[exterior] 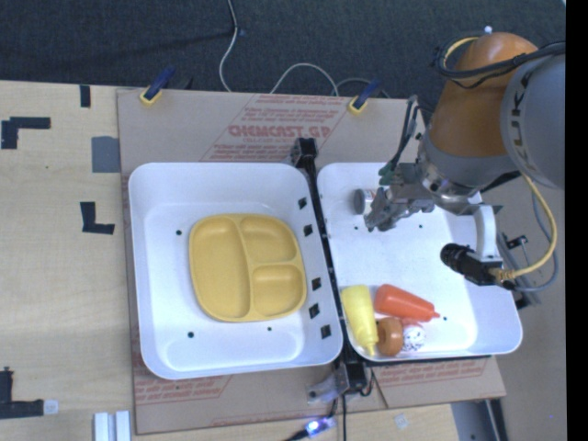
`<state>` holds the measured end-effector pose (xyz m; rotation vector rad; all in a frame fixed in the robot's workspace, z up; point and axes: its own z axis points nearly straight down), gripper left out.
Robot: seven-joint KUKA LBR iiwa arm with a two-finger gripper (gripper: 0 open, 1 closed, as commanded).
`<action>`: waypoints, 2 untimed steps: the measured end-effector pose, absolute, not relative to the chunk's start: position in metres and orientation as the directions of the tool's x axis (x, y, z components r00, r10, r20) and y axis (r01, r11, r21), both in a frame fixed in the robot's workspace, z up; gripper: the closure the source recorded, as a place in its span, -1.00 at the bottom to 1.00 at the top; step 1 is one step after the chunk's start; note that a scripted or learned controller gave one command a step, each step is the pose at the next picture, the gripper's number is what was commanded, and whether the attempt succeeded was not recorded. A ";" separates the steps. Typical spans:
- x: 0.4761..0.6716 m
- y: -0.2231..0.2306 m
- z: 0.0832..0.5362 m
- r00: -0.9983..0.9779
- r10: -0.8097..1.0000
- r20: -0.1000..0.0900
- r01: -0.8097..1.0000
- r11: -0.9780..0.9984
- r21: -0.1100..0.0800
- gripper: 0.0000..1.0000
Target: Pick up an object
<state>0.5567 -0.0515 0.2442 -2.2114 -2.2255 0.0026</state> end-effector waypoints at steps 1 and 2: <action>0.545 -0.004 0.230 -0.006 1.000 0.001 1.000 0.006 -0.004 1.00; 0.525 0.044 0.217 -0.006 1.000 0.001 1.000 0.006 -0.005 1.00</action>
